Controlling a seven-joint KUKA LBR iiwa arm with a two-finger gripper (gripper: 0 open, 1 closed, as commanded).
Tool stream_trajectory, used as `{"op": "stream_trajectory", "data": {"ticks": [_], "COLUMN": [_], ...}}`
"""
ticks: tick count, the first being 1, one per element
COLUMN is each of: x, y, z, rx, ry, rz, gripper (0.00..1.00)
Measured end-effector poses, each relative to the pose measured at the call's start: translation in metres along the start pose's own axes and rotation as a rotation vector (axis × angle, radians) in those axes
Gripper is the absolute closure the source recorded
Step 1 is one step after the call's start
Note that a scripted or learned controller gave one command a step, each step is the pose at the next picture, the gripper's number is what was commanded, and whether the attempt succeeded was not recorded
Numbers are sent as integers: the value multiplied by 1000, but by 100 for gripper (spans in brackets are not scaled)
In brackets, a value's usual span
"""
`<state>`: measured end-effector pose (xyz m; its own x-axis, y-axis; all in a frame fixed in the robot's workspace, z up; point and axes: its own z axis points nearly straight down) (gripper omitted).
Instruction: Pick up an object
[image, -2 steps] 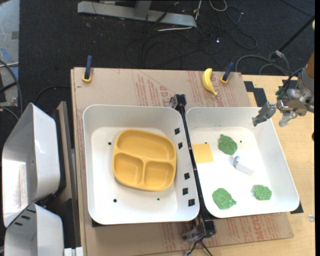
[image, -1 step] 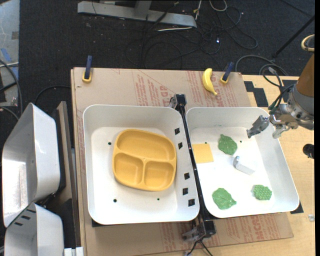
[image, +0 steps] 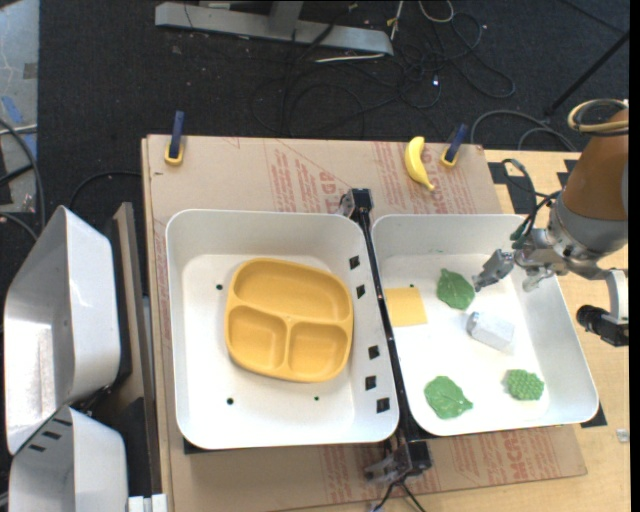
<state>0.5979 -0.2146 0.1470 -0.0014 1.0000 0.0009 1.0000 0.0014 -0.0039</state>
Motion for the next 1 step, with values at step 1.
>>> {"op": "stream_trajectory", "data": {"ticks": [1], "x": [1], "y": [0], "z": [53], "rx": [-1], "ry": [0], "rz": [2], "gripper": [0]}}
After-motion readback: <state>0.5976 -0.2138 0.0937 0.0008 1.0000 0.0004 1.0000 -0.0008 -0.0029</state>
